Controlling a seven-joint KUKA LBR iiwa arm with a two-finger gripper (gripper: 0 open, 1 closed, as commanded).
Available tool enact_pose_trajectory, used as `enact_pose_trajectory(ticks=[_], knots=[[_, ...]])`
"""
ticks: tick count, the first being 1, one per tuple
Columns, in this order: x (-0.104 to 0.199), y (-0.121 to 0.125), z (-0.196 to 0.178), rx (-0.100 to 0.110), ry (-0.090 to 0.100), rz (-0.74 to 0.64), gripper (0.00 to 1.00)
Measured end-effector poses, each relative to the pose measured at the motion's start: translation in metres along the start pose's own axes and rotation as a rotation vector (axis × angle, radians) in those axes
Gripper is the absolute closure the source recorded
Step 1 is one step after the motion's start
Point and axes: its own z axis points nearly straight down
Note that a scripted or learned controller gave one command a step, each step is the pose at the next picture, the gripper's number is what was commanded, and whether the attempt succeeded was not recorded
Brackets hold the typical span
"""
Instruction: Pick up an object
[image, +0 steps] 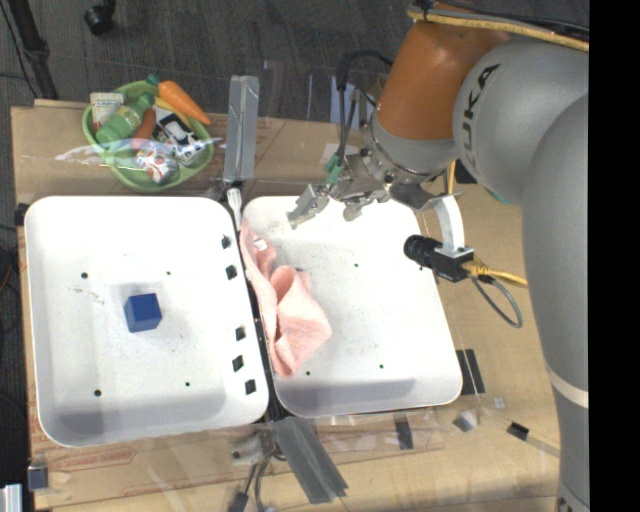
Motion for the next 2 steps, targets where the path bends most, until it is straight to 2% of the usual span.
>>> enact_pose_trajectory(ticks=[1,2], knots=[[-0.041,0.004,0.127,0.005,0.002,-0.092,0.0],[-0.035,-0.017,0.188,0.003,0.002,-0.226,0.0]])
